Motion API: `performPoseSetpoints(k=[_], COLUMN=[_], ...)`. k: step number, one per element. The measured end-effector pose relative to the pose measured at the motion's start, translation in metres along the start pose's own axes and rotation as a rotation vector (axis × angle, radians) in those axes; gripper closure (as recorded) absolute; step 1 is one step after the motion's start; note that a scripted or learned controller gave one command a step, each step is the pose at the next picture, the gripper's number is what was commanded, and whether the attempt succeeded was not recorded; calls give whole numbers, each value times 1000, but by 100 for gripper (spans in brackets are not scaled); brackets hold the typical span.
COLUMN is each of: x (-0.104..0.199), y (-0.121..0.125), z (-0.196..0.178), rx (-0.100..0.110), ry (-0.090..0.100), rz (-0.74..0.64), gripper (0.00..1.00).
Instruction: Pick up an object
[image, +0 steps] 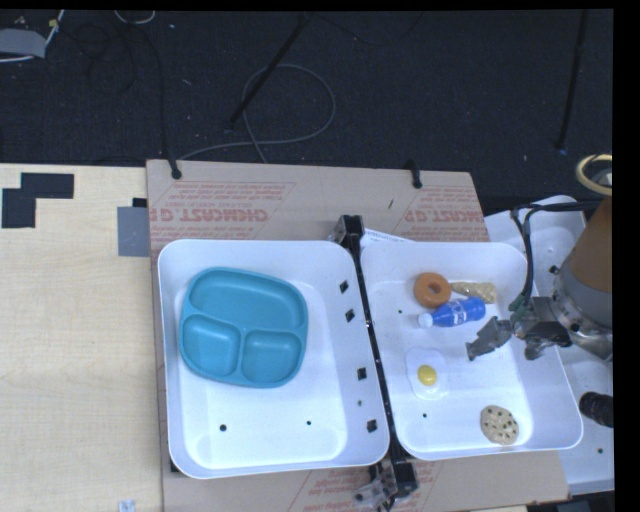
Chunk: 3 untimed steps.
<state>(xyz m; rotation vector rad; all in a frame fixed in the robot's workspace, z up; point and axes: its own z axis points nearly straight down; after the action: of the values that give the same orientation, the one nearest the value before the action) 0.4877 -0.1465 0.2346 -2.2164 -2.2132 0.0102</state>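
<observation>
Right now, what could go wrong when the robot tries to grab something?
The pincer sits close beside the blue bottle, which lies on its side touching the donut, so it might roll away or bump the donut. The fried egg and cookie look flat and may slip.

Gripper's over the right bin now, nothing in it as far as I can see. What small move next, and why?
Probably shift the gripper slightly toward the blue bottle and lower onto it. The bottle lies just up and left of the fingertips, closer than the fried egg or cookie. The donut sits close beside the bottle, so the descent needs care.
</observation>
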Motion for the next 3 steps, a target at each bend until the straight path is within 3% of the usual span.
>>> performPoseSetpoints(k=[1,3], x=[0,9], y=[2,4], z=[-4,105], rx=[-10,-1], ry=[-2,1], rz=[-1,-1], gripper=[0,0])
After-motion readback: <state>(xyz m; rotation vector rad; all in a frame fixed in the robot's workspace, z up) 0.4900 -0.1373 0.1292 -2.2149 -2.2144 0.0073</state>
